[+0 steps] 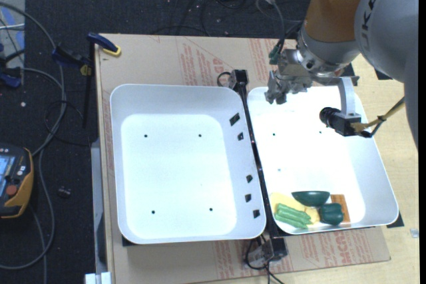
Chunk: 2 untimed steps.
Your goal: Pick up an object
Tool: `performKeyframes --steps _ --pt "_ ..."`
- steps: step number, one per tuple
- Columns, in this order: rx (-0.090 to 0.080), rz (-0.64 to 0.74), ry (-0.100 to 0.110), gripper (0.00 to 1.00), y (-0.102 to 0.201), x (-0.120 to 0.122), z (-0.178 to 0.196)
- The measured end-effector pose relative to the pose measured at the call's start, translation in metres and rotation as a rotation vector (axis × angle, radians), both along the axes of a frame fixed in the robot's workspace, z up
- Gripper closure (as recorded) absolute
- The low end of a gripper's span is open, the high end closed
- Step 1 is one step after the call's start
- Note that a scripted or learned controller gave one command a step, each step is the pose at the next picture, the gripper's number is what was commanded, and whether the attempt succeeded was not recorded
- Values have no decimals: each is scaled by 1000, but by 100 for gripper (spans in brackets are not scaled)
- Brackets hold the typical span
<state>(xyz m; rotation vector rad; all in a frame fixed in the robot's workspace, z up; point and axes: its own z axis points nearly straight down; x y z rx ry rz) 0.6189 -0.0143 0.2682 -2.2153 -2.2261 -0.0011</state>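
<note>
The bench (200,53) is a flat tan board with faint red print, set over a dark speckled floor strewn with cables. Two shallow white bins of smooth, glossy plastic with rounded corners sit side by side on it, their inner rims touching along a line of black clips. The left bin (126,110) shows a bare floor marked with four small dark dots. The grey arm (393,16), rounded and matte, with a bulging orange band above the wrist, reaches in from the right. Its hand (276,95) hangs over the far left corner of the right bin (383,176); whether it is released or clenched cannot be told at this angle, and nothing is seen between its tips. The objects lie bunched in the near part of the right bin, well apart from the hand: a dark green bowl-shaped piece (311,197), a ribbed light green piece (291,215), a rounded dark green lump (331,213), a flat pale yellow piece (282,201) beneath them, and a small orange-brown block (340,199)
</note>
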Motion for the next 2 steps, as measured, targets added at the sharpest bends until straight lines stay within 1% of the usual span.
performKeyframes --steps 1,2 --pt "0 -1 0 100 48 5 -1" --pt "-1 -1 0 100 91 18 -7"
